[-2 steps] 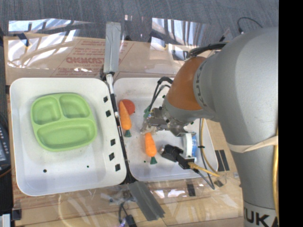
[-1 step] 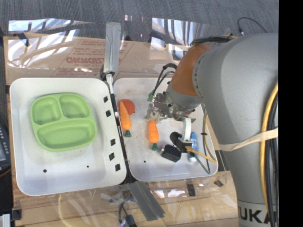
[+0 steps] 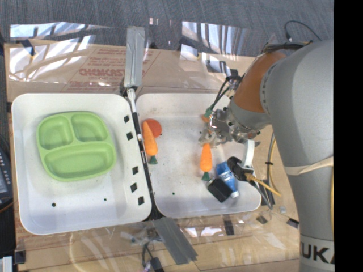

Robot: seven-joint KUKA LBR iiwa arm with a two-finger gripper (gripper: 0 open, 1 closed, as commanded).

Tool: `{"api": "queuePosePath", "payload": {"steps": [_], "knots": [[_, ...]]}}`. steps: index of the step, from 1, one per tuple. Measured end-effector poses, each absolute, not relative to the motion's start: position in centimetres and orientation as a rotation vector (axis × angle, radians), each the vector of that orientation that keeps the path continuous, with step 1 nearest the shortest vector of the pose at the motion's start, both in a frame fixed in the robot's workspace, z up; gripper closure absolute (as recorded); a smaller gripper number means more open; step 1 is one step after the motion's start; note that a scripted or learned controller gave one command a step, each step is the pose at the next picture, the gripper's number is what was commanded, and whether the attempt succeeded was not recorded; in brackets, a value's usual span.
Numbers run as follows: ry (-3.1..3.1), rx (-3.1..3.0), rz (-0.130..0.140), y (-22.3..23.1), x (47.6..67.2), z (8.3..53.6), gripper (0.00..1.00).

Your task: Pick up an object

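Right bin (image 3: 181,200) centre open; hand (image 3: 211,128) above carrot (image 3: 206,159)

A dark grey ribbed carpet floor (image 3: 85,1) occupies the area beyond the bench's far edge. The light brown wooden bench top (image 3: 170,67) carries a clear glossy plastic sheet (image 3: 51,44) with bright light reflections. A grey tape strip (image 3: 134,55) runs from the bench's far edge toward its centre.

Arm (image 3: 303,106): bulky rounded grey casing, orange band (image 3: 258,86) just above the wrist. Thin black cables (image 3: 224,92) loop beside the band toward the metallic gripper (image 3: 212,130). Partial dark "UKA" lettering (image 3: 317,255) marks the base casing.
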State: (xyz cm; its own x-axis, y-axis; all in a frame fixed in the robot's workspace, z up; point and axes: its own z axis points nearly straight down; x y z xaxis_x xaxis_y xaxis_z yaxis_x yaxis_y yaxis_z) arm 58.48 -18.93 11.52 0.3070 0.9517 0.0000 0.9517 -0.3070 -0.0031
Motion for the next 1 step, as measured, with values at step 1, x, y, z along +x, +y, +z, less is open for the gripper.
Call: {"api": "queuePosePath", "payload": {"steps": [1], "knots": [[-1.991,-2.428,0.001,-16.98,54.64,20.69,1.00]]}}
